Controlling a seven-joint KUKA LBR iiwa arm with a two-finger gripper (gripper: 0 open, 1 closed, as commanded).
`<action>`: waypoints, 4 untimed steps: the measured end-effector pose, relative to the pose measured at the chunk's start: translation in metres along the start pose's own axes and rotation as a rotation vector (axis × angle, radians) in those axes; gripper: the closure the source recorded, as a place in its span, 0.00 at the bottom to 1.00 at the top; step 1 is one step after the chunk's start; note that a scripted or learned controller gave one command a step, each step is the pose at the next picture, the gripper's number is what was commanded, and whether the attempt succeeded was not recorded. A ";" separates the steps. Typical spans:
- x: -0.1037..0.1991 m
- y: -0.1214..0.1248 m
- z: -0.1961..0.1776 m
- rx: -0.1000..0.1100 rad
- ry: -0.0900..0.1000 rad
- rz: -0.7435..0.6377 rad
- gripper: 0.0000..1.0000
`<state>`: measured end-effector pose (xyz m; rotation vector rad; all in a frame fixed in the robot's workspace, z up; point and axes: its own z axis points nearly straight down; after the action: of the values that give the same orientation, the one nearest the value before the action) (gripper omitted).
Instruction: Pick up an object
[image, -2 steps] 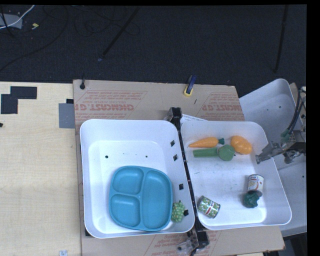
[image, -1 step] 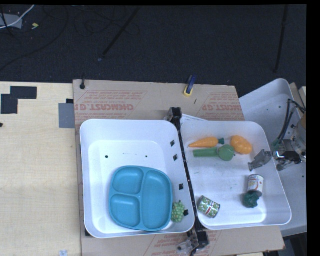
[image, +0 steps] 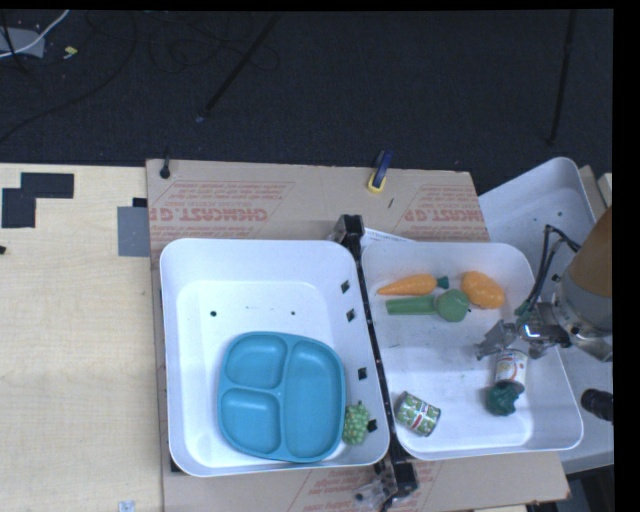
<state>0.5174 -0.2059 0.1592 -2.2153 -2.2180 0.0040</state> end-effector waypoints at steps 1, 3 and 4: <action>0.003 0.001 0.038 -0.022 -0.009 0.001 0.00; -0.001 0.006 0.033 -0.036 -0.017 0.008 1.00; -0.007 0.002 -0.011 -0.008 -0.004 0.004 1.00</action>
<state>0.5192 -0.2131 0.1705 -2.2251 -2.2196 -0.0007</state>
